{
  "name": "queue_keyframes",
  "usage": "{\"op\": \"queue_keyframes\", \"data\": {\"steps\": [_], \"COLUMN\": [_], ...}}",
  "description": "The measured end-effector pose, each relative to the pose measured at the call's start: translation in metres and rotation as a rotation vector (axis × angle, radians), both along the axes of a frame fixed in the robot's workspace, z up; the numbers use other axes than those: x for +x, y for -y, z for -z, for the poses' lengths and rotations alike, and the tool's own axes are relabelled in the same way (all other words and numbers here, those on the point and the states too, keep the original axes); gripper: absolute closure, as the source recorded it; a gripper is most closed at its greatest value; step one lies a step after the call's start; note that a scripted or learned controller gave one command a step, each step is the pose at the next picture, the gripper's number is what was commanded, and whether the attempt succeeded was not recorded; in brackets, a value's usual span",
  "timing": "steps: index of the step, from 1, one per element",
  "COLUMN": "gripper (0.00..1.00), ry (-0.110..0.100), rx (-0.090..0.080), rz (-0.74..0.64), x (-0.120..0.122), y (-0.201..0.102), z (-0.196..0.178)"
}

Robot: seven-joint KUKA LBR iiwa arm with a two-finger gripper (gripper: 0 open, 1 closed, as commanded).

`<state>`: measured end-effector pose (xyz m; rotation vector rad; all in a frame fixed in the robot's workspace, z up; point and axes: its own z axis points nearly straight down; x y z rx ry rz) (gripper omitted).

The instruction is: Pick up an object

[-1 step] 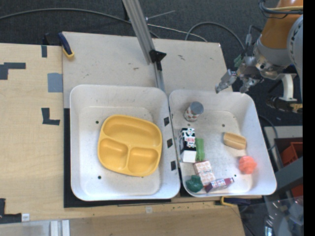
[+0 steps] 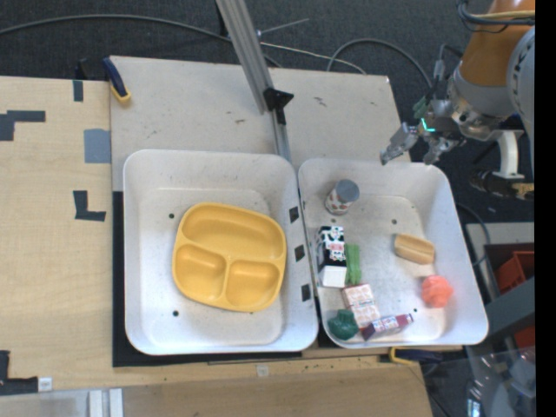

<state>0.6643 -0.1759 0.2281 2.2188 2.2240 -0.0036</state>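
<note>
My gripper [image 2: 414, 147] hangs above the far right rim of the right bin [image 2: 459, 233], fingers spread open with nothing between them. In that bin lie a small grey-lidded jar [image 2: 342, 195], a black-and-white carton [image 2: 331, 245], a green bar [image 2: 354, 264], a tan bread-like block [image 2: 414, 248], an orange ball [image 2: 437, 290], a pink wrapped packet [image 2: 359, 300], a dark green lump [image 2: 342, 325] and a dark red tube [image 2: 387, 324]. The jar is the nearest item, below and left of the gripper.
The left bin [image 2: 139, 233] holds a yellow divided plate [image 2: 230, 255]. A metal pole [image 2: 248, 46] slants down to the gap between the bins. Cables [image 2: 365, 59] run across the dark floor behind the bench. A yellow-and-blue clamp [image 2: 115, 80] sits at the far left.
</note>
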Motion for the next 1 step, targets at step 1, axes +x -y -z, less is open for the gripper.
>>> {"op": "queue_keyframes", "data": {"steps": [1], "gripper": [0.0], "ry": [-0.006], "rx": [0.001], "rz": [0.001], "x": [-0.0097], "y": [0.0041], "z": [0.0581]}}
